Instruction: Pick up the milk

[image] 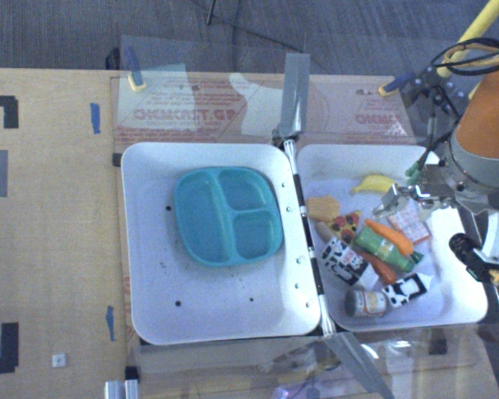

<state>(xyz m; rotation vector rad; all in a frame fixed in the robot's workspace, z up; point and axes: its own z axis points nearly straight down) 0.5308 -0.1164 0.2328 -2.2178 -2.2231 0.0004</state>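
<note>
so the milk (343, 261), a small carton with black-and-white cow patches, lies in the right bin (470, 310) at about seven o'clock from the pile's centre, close to the divider. a second cow-patched piece (409, 288) lies at about five o'clock, touching a can (367, 303); which one counts as the milk is hard to say, but the left one looks the fuller carton. the gripper (402, 199) hovers at the pile's one o'clock, over a pink packet (412, 221), holding nothing; how far it is spread is too small to tell. to do this well, i'd judge the arm should shift toward seven o'clock, line up across the carton's narrow sides, and come down clear of the green bottle (386, 249) and carrot (389, 236) lying just beside it. the teal tray (229, 215) in the left bin (145, 248) is no obstacle.
</note>
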